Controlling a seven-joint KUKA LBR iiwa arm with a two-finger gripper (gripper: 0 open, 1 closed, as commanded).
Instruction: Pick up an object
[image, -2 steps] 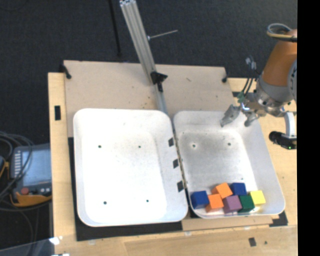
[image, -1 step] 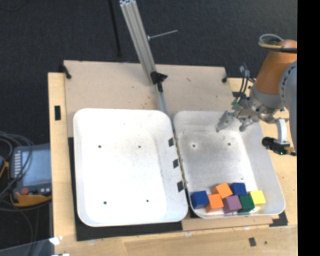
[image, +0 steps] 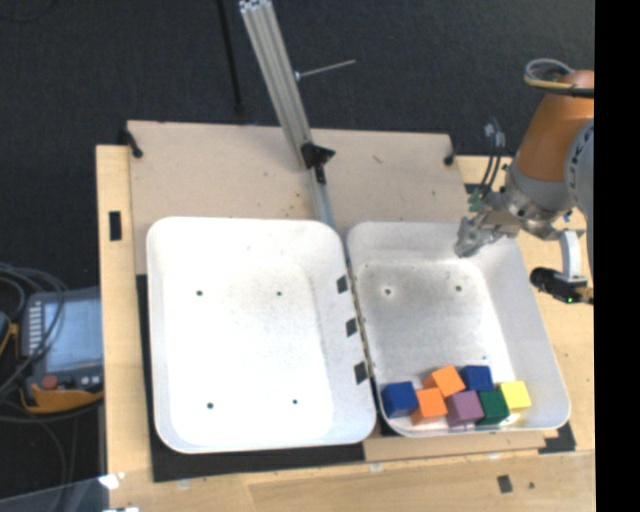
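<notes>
Gripper (image: 472, 238) over right bin's (image: 535, 330) far edge

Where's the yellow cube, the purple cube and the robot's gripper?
yellow cube (image: 516, 394), camera view, its top face
purple cube (image: 464, 406), camera view, its top face
gripper (image: 468, 243), camera view, between its fingertips
</notes>
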